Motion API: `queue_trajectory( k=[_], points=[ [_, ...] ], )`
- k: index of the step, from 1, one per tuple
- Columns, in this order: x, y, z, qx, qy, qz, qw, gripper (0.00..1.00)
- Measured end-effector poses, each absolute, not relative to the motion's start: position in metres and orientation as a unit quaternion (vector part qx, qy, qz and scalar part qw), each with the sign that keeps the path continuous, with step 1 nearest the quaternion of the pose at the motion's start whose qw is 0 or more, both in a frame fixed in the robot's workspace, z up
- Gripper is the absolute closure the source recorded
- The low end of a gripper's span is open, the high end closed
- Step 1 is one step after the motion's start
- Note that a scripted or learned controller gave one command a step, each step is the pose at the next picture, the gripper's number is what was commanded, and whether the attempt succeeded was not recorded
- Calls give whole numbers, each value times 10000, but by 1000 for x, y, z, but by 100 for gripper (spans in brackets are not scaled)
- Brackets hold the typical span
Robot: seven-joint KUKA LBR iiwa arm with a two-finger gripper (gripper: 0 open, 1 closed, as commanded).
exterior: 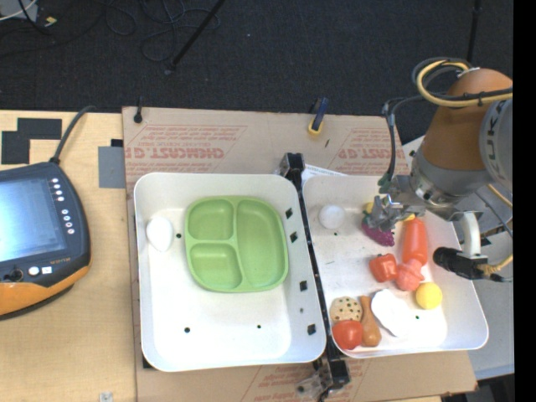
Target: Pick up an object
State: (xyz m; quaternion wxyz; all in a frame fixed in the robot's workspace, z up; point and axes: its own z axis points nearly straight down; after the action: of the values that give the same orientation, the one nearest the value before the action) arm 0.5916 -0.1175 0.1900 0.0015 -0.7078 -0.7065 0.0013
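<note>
Hand [381,210] low in right bin [469,329] — over purple toy [379,232].

Purple toy [381,234] at right bin's upper middle, under gripper tip, orange carrot [414,241] just beside, red pepper [383,267] below, yellow lemon [428,296], white ball [332,217] apart

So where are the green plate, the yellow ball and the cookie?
Green plate [236,244]: camera view, on its centre divider.
Yellow ball [429,296]: camera view, its middle.
Cookie [345,310]: camera view, its speckled top face.
</note>
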Motion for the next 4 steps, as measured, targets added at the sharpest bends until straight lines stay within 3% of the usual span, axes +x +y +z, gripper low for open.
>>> queue_trajectory(
  k=[1,2,3,4],
  points=[
    [592,-119,226,-7070,-7072,13,16,100],
    [591,-69,213,-7055,-7087,23,44,100],
    [592,-14,232,-7051,-7091,16,28,100],
    [588,-16,229,-7065,-7077,33,33,100]
  ],
)
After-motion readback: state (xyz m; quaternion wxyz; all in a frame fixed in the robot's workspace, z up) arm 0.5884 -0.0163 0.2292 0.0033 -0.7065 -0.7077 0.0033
